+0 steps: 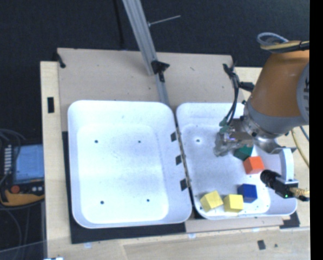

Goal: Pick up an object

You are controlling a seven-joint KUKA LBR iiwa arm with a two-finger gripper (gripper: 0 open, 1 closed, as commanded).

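On the tabletop (50,145) we are seeing two white bins. Lying in the right bin (204,124) are two yellow blocks (211,201) (233,202), a blue cube (248,192), an orange cube (253,164) and a green piece (242,153). Our arm (277,91) is leaning over it, pincer (226,143) hanging just beside the green piece; we cannot tell its opening.

A pale wooden tabletop (50,145) stands on a dark, carpet-like floor (20,26). A slanted grey metal rail (142,31) rises at the back. What may be a blue-screened control pendant (28,164) with cables lies at the left.
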